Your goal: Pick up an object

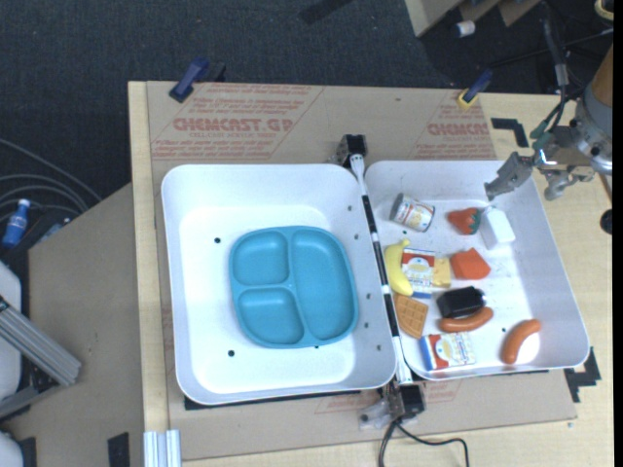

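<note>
Toys (458,295) crowd the right bin (563,290); hand (533,176) hovers over its far edge.

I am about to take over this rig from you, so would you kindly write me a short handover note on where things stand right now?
Pincer: above the far right corner of the right bin, nothing seen between its fingers.
Right bin holds the toy food: a small can, a banana, a waffle, a black item, and a sausage at the near right.
Left bin holds a blue divided plate.
Done: no pick yet.
Left: lower onto one object, grip it, lift.
</note>
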Controlling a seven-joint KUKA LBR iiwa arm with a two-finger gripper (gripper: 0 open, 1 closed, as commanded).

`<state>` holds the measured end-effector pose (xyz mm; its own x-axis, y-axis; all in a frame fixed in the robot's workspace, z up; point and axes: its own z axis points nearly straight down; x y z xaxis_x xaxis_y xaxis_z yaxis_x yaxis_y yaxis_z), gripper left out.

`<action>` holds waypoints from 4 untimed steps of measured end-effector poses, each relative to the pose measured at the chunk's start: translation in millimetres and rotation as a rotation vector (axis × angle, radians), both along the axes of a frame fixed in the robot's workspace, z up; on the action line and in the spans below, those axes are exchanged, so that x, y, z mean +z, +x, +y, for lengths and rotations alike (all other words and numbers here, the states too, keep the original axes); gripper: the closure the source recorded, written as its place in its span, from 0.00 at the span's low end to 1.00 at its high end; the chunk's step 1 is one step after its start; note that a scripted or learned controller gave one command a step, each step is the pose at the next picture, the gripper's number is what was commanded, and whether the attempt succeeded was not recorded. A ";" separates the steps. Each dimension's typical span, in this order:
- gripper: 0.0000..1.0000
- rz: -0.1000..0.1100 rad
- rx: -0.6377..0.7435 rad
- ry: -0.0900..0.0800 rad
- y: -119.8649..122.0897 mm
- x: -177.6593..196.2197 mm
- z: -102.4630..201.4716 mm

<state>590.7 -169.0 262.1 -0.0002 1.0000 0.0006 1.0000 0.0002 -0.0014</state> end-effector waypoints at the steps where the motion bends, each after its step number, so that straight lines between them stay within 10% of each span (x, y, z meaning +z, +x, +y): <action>1: 0.00 0.002 0.001 0.000 72.6 -147.7 -7.9; 2: 0.00 0.001 0.001 0.000 60.1 -177.6 10.1; 3: 1.00 -0.001 0.002 -0.001 61.0 -166.4 10.1; 4: 0.00 -0.001 0.002 0.000 60.9 -166.6 10.2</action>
